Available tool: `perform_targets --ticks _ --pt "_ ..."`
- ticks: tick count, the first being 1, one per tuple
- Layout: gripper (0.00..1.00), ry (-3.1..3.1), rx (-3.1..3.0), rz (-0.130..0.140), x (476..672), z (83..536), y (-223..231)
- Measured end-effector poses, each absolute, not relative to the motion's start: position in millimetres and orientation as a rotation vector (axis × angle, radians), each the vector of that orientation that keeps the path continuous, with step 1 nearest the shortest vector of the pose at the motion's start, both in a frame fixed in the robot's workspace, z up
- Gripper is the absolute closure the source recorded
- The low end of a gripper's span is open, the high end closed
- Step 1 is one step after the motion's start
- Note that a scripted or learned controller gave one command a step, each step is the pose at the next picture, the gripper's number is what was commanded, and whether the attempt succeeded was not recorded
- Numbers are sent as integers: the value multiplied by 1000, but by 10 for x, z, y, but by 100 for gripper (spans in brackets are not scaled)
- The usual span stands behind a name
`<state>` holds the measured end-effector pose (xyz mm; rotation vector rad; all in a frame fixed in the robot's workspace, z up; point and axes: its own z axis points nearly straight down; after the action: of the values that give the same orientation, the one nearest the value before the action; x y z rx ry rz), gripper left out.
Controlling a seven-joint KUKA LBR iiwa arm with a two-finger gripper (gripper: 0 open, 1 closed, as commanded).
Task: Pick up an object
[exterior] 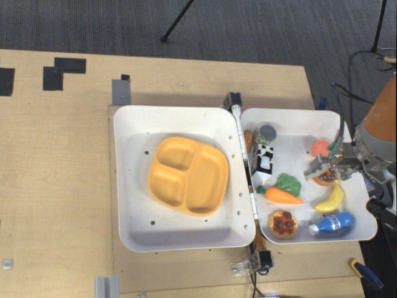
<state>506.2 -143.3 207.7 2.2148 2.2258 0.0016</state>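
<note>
My gripper [322, 164] reaches in from the right and hangs low over the right bin [298, 120], its fingers spread above a small orange-brown item [324, 179]. A pink-orange ball [320, 148] lies just behind the fingers. A yellow banana [330, 199] and a blue bottle [332, 224] lie in front of them. A carrot [283, 195], a green leafy piece [288, 182], a black-and-white cow toy [264, 160], a grey round piece [267, 131] and a round pizza-like toy [282, 223] sit further left. Nothing shows between the fingers.
The left bin [133, 185] bears a yellow divided plate [188, 174]. A divider rail [245, 160] runs between the bins. The bench [56, 185] spreads to the left, with black tape marks at its far edge. Cables lie at the front near the bins.
</note>
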Motion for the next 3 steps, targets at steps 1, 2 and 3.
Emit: perform_targets --ticks 1,2,3 --pt "0 2106 2329 0 5728 1694 -2062" --pt "0 2239 2196 5 5860 870 -1893" --pt "0 2279 2159 9 6283 859 -2037"
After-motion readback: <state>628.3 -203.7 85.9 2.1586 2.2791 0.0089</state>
